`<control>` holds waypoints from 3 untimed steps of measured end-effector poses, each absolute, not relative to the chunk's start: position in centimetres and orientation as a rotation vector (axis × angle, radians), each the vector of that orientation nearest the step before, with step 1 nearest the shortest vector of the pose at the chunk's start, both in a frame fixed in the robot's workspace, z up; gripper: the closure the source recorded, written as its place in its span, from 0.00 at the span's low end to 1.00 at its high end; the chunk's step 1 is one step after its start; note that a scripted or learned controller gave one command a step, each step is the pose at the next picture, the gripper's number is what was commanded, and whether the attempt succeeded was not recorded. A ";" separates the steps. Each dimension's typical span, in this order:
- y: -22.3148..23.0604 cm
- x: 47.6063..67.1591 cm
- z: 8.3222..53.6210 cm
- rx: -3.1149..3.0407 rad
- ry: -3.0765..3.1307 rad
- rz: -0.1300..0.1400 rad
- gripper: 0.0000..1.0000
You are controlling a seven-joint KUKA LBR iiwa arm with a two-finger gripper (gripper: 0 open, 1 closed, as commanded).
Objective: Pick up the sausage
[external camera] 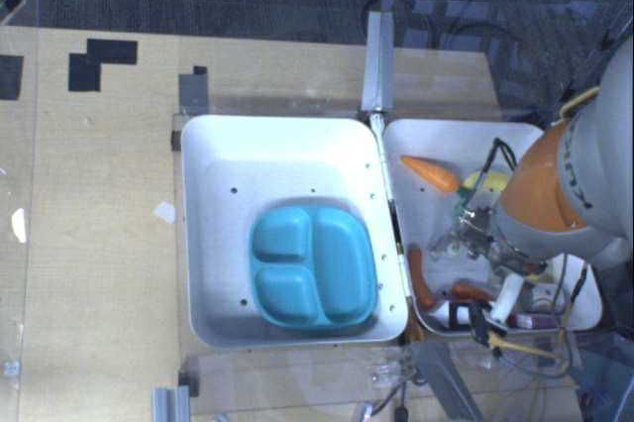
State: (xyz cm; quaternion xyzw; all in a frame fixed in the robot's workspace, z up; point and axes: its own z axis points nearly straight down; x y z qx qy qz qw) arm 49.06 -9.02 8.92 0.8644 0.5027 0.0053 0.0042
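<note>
The table (pixel 99 242) is pale wood, with a few black patches near its far left corner. On it, two white bins sit side by side and share a middle wall.

The arm (pixel 584 162) reaches in from the right and hangs over the right bin (pixel 446 135). Its orange band sits above that bin's right half.

The left bin (pixel 213 212) holds a blue tray (pixel 312 266) with three compartments. The tray lies flat towards the bin's near right corner.

The end effector (pixel 464 237) is low in the middle of the right bin. Whether it is apart or together cannot be told, as the wrist hides much of it, and nothing shows in its grip.

A carrot (pixel 429 173) lies in the far part of the right bin, thick end to the right. The sausage (pixel 420 276), dark red-brown, lies along the right bin's left wall near the front, just left of the end effector and apart from it. A yellow-green thing (pixel 485 182) sits right of the carrot, partly hidden by the arm. A red-brown piece (pixel 473 291) lies near the front wall, right of the sausage. A purple thing (pixel 535 320) lies at the front right.
</note>
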 end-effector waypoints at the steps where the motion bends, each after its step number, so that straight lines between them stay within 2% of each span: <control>1: -12.1 49.1 8.9 2.914 1.165 0.019 0.00; 2: -12.0 49.4 10.0 2.906 1.177 0.026 1.00; 3: -18.6 49.1 9.0 2.951 1.061 0.018 1.00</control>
